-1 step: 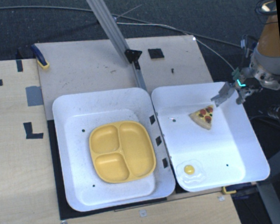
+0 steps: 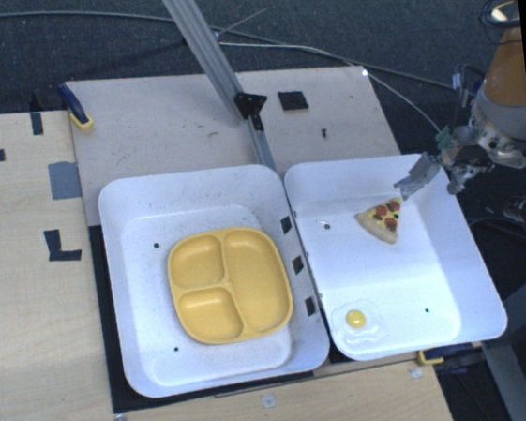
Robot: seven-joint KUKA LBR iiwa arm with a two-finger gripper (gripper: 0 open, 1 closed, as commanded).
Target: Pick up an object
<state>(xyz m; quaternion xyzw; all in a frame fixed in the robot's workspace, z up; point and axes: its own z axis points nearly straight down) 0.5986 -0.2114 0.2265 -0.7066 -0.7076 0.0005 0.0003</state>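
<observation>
Probably light, stiff and slick — a toy pizza slice [image 2: 380, 221], flat wedge in the right bin [image 2: 457, 258], best pinched across its thick crust edge. Nearby, a glossy toy fried egg [image 2: 357, 321]; leftward, a yellow divided plate [image 2: 228, 284]. Gripper [image 2: 417, 178] just beside the slice, empty — open or shut, cannot tell.

My grey arm with its orange band [image 2: 512, 73] is cut off by the right edge, so I see just a bit of it. Its small grey gripper [image 2: 420, 177] is blurry. I cannot tell how it stands.
</observation>
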